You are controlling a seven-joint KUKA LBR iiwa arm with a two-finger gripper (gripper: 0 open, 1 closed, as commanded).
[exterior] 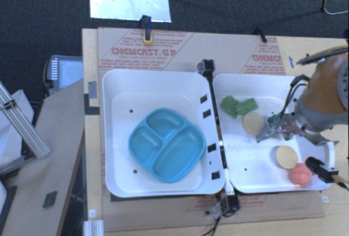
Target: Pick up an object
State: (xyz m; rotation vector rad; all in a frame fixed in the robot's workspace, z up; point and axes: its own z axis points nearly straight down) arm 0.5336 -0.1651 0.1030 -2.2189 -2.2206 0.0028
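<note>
In the right bin (pixel 245 175) lie a green block-like object (pixel 238 106) at the back, a tan round disc (pixel 252 122) just in front of it, a second tan disc (pixel 286 156) and a pink ball (pixel 299 174) near the front right. My gripper (pixel 268 130) reaches in from the right and hovers low beside the first tan disc, on its right side. Nothing shows between its fingers.
The left bin (pixel 117 120) holds a blue divided plate (pixel 166 144). A black divider with clips runs between the two bins (pixel 213 120). The bins rest on a cardboard sheet (pixel 180 49) on the bench.
</note>
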